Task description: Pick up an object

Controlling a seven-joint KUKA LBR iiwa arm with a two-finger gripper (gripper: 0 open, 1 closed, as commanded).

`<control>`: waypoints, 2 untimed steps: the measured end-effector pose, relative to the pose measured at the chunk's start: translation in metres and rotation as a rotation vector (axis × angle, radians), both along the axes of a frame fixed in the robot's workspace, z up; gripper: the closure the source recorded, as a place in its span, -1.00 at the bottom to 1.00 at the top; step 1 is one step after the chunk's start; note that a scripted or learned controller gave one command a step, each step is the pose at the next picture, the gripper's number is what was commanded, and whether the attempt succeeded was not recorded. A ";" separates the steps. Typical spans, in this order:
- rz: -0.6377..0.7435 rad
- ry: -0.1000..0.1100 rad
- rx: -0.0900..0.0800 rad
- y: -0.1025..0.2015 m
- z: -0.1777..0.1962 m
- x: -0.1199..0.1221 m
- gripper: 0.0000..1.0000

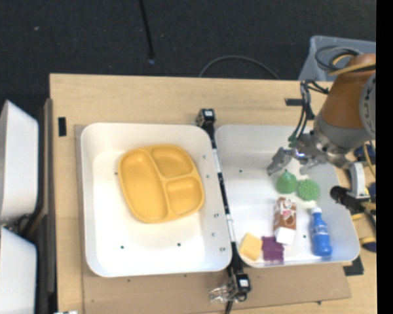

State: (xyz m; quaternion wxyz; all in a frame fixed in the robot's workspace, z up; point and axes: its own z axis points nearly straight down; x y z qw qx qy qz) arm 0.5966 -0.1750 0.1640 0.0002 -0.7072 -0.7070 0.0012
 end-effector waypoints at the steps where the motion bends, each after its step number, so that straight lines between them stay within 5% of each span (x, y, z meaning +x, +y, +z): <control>1: 0.004 -0.001 0.000 0.005 -0.050 0.008 -1.00; 2: 0.001 -0.001 0.000 0.003 -0.063 0.009 -1.00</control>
